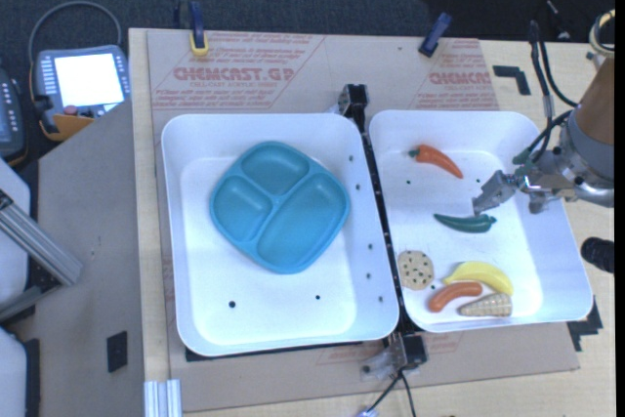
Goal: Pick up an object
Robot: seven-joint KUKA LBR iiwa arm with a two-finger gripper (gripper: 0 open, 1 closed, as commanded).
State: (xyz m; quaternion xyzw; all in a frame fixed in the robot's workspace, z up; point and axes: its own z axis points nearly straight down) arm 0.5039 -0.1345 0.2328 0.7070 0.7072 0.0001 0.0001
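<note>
Nearest you in the right bin [562, 303]: a cone [486, 308] touching a sausage [454, 295], a banana [480, 275] just behind them, and a cookie [416, 269] to their left. Mid-bin, a green pepper [466, 223] lies flat. The pincer [491, 194] sits just above and right of the pepper, nothing visibly between its fingers; you can't tell from here if it's open or closed. Farther back is a carrot [437, 159]. The left bin [186, 210] holds a blue divided plate [280, 206]. Both bins sit on the counter [322, 63].
</note>
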